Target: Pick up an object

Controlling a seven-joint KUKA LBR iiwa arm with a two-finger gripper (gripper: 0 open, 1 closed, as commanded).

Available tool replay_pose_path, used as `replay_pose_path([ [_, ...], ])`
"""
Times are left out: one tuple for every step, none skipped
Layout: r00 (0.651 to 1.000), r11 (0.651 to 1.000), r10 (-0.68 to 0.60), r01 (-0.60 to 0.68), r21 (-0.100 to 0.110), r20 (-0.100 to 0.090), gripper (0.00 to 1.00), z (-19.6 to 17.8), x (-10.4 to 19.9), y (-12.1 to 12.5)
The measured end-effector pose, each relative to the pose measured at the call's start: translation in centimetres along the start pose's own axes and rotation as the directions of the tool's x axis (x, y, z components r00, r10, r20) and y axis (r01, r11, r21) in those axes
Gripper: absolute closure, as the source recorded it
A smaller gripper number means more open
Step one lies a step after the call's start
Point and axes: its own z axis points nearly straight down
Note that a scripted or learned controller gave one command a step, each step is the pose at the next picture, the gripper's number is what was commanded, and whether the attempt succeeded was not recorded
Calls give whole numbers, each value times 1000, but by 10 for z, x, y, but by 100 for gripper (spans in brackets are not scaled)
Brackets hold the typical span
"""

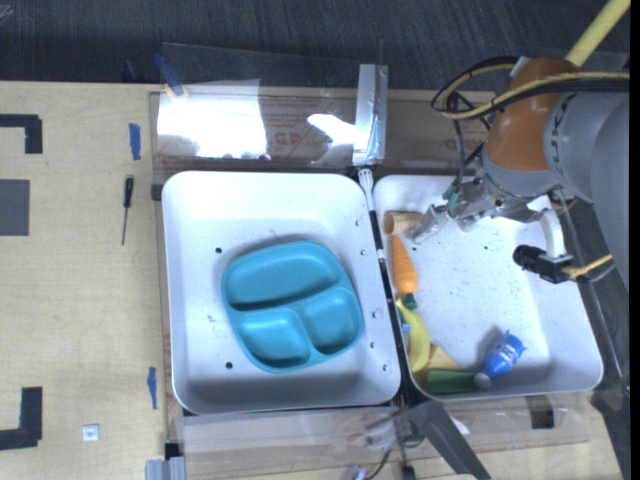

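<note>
Approach step: gripper hangs at far left of right bin, can't tell its state, nothing visibly held, carrot just near of it, 1 descent and clamp needed next; blue tray in left bin.

Robotics lab test bench, not a home or kitchen. Indicated by: an industrial arm with exposed cabling mounted at a light wooden bench; two shallow white bins fixed side by side; black alignment marks and blue tape tabs laid on the bench top; a clear plastic sheet clamped behind the bins; toy food items used as test objects.
</note>
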Motion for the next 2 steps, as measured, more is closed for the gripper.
replay_pose_path([
  [928,928,372,-372,1,-3,0,-1,-75,0],
  [966,966,260,-260,2,-1,0,-28,-44,7],
])
